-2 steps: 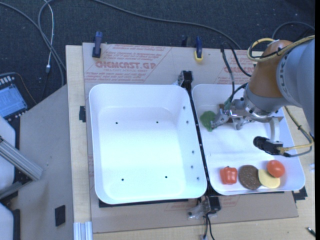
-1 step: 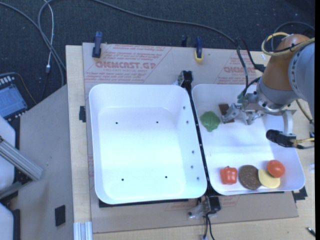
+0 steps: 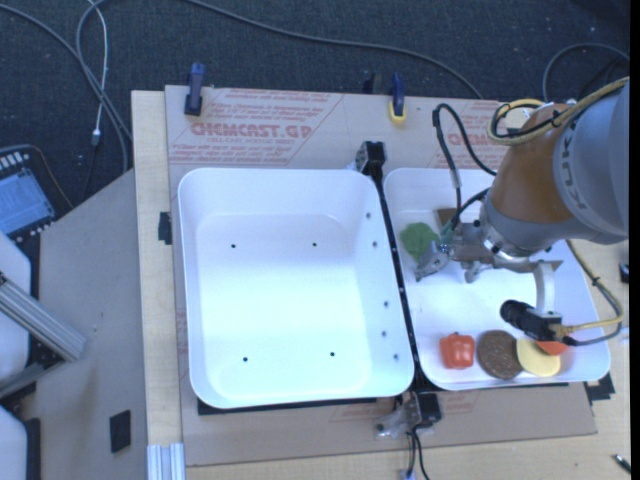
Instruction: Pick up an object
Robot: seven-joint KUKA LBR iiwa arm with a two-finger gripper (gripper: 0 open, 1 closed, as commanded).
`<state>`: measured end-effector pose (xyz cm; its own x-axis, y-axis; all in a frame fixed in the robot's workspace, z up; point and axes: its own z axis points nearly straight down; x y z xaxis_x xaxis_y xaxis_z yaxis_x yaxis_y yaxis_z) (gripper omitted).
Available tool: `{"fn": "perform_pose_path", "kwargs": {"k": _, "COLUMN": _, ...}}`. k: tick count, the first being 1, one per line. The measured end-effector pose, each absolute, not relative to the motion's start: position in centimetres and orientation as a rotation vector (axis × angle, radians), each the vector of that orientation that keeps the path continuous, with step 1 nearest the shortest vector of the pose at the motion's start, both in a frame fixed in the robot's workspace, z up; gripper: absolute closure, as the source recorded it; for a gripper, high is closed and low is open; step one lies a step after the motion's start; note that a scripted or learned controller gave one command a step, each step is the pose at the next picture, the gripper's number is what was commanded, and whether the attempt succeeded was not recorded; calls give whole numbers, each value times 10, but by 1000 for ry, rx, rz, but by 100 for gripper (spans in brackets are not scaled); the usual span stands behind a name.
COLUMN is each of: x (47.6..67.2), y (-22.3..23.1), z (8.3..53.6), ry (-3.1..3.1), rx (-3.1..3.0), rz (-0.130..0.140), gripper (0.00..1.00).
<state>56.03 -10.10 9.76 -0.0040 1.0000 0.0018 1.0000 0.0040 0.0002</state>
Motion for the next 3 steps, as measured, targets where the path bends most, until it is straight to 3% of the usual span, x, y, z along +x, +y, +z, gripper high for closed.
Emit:
{"fn": "perform_pose_path", "kwargs": {"k": 1, "x": 594, "y": -139, "z": 88, "ry": -2220, "rx": -2224, "rz": 1, "gripper": 0}}
{"fn": "perform_pose_path", "kwargs": {"k": 2, "x": 540, "y": -148, "z": 88, "ry": -2208, "rx": -2234, "rz": 1, "gripper": 0}}
{"fn": "perform_pose_path", "kwargs": {"k": 3, "x": 516, "y": -145, "z": 146, "ry": -2165, "rx": -2281, "rz": -4, "gripper": 0}}
